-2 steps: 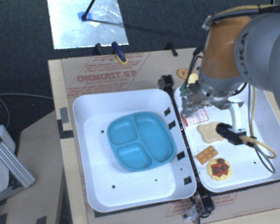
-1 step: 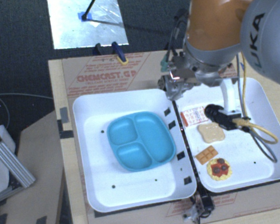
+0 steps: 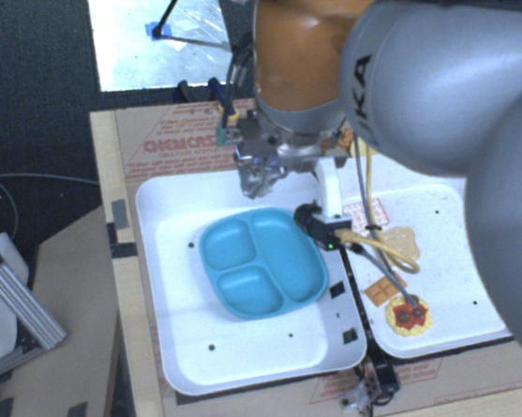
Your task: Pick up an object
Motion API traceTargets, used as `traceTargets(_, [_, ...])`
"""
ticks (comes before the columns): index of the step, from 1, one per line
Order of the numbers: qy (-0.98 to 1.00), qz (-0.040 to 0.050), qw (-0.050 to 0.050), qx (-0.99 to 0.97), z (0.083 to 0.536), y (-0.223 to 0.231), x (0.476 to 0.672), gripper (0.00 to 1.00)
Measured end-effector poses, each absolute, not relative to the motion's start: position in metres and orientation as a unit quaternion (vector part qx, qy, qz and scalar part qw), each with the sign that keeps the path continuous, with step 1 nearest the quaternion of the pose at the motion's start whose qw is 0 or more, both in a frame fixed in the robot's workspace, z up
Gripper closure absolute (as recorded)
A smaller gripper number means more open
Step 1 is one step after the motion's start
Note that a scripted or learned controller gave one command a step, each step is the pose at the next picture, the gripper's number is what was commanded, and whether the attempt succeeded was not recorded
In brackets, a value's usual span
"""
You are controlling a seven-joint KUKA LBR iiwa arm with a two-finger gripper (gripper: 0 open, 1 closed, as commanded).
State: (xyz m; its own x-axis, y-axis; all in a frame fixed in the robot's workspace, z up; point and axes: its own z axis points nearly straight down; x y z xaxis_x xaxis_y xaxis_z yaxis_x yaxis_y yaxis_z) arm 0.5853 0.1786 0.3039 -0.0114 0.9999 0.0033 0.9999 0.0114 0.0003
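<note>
Cardboard (image 3: 176, 133) lettering "CHEMCRA", partly hidden.

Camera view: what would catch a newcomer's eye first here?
The big grey and orange robot arm fills the upper right, its gripper over the left bin's far edge. Below it, a bright blue three-compartment plastic tray lies in the left white bin. Small yellow and orange toy foods sit in the right bin.

Dark floor (image 3: 10, 83); bright reflective sheet (image 3: 159, 31) top; cardboard (image 3: 176, 133) under bins; aluminium frame (image 3: 7, 291) left.
</note>
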Motion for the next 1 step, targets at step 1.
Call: traceTargets(1, [-0.706,-0.0008,0.000,-0.708,0.3331,0.1299,0.5147,1.00])
